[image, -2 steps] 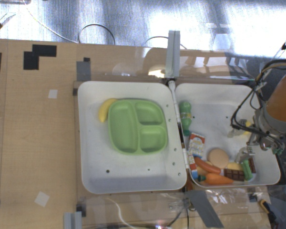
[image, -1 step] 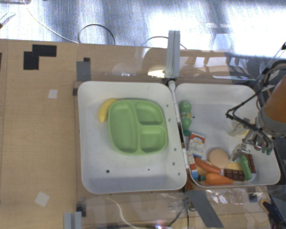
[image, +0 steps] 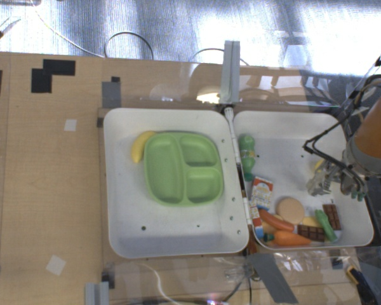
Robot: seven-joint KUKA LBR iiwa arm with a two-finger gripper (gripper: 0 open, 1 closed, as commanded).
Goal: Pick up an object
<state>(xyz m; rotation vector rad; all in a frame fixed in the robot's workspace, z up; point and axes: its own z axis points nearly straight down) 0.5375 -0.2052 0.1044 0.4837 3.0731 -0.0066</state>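
Arm: grey with an orange band [image: 376, 135], it reaches in from the right over the right bin [image: 286, 132]
Claw [image: 333, 184]: low over the right half of the right bin, near its right wall; whether it is spread or pressed together cannot be told; nothing shows pinched in it
Left bin [image: 124, 234]: holds a green divided plate [image: 183, 168]; a yellow banana [image: 140, 146] lies at the plate's upper left edge, partly under it
Right bin, near corner: toy food in a heap; an orange carrot [image: 291, 238], a sausage [image: 276, 222], a round tan biscuit [image: 291, 209], a chocolate bar [image: 331, 216], a green stick [image: 326, 226]
Right bin, left wall: a green bottle-like piece [image: 246, 150]; a small red and white carton [image: 261, 192] below it
Desk [image: 44, 183]: pale wood, both bins side by side on it
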